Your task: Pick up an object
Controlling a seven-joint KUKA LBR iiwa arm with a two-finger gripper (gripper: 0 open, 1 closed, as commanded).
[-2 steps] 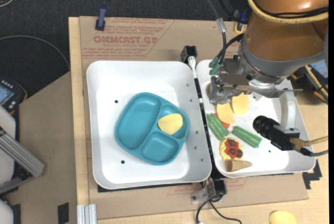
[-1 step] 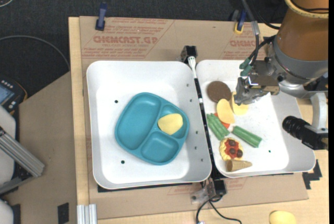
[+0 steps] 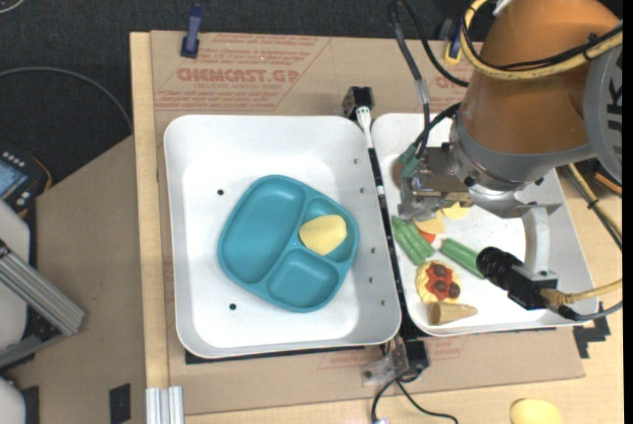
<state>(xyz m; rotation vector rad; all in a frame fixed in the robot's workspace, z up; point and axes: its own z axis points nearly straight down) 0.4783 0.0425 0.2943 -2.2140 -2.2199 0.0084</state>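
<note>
The arm reaches in from the right and hangs low over the right bin, its claw down at that bin's left part, close to the divider between the bins. Whether the claw is wide or narrow cannot be told, since the wrist hides much of it. Just below the claw lie a green vegetable-like toy and a second green piece, with a pizza slice toy nearer the front wall. A small yellow item peeks out under the wrist. In the left bin a teal divided plate rests on the floor, carrying a pale yellow object in its right compartment. Both bins sit on a worktop.
</note>
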